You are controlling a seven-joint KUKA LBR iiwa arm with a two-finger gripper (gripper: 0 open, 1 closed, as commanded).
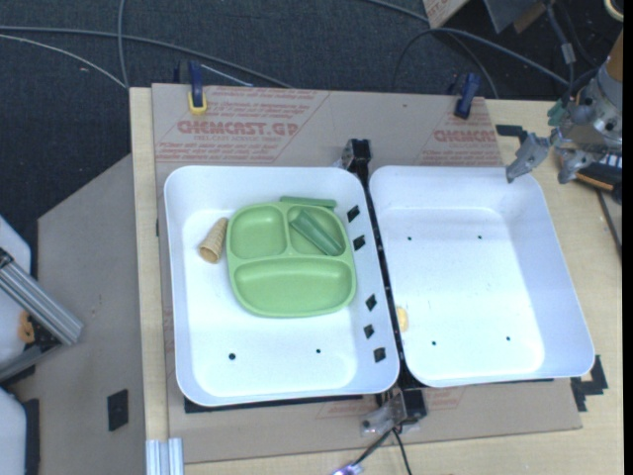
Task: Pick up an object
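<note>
While its gripper [542, 158] hangs spread and empty beyond the right bin's [554, 265] far corner, reaching has barely begun; next comes crossing left to the cone [212, 239] beside the green plate [290, 259].

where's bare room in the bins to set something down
Most of the right bin floor is bare. In the left bin, a bare strip runs below the green tray. It is crowded around the tray, with the cone beside it.

"CHEMCAST GP" printed red on board [237, 117] behind bins.
</note>
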